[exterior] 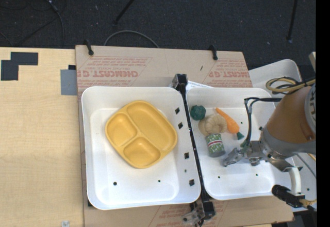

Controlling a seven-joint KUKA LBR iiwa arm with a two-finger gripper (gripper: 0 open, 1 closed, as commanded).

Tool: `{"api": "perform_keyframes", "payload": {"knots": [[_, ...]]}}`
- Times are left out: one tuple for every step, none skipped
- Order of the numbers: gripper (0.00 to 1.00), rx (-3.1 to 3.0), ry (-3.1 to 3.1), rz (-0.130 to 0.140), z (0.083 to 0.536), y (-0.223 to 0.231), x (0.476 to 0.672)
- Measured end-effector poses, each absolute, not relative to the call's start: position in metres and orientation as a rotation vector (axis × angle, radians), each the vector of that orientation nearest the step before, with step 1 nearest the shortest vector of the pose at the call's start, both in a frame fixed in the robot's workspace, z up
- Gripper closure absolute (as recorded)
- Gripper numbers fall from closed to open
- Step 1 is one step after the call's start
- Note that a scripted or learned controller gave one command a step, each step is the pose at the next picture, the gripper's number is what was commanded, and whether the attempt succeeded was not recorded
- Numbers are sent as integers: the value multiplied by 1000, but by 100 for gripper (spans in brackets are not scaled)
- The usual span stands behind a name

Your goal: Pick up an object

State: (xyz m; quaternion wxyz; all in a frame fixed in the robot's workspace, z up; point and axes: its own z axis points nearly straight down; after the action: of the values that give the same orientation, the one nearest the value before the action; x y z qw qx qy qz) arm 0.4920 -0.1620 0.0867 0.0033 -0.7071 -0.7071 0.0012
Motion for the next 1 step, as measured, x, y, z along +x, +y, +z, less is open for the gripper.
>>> {"api": "perform_keyframes", "payload": {"knots": [[100,-2219,-2212,3,95,-163,493]]}}
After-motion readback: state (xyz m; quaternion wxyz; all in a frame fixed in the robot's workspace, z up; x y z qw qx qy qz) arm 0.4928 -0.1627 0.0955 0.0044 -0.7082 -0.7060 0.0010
